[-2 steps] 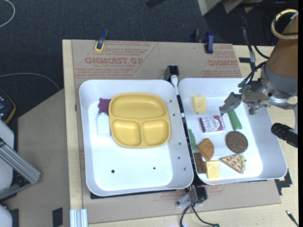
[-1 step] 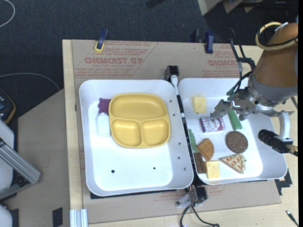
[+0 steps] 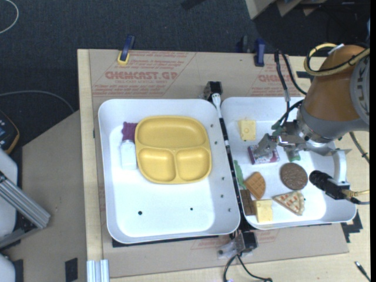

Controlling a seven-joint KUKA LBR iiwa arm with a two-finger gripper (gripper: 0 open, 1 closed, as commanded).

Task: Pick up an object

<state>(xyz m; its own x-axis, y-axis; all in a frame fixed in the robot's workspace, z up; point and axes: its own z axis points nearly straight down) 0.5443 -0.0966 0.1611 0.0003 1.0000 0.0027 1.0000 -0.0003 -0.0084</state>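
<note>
The gripper [image 3: 276,143] hangs low over the right bin [image 3: 338,216]; whether it is open or closed cannot be told from this angle. Just beneath and beside it lies a small purple-and-grey object [image 3: 262,154], touching or nearly touching the tool. Below that sit a round brown cookie [image 3: 293,175], a waffle-like piece [image 3: 255,184], a triangular sandwich slice [image 3: 290,202] and a yellow block [image 3: 264,211]; another yellow block [image 3: 248,129] lies above. The left bin [image 3: 164,222] holds a yellow divided plate [image 3: 173,148], with a purple item [image 3: 128,131] and a white item [image 3: 127,155] at its left edge.
</note>
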